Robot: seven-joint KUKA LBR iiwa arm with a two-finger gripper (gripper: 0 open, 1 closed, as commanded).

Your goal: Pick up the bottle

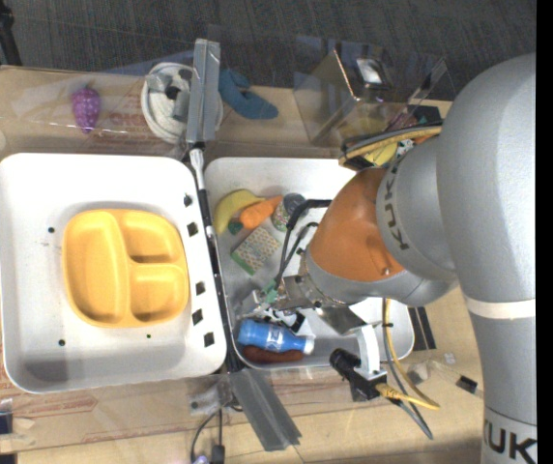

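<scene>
Camera view: blue bottle (275, 337) lies on its side at the near edge of the right bin (220, 259), jaws (281, 303) just above it, their opening impossible to tell.

The arm (392, 230) reaches over the right bin (257, 174), just above the blue bottle (272, 337)

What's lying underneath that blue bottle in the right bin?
A dark reddish-brown thing pokes out beneath the blue bottle, against the right bin's near wall. The bottle covers most of it, so I cannot tell what it is.
</scene>
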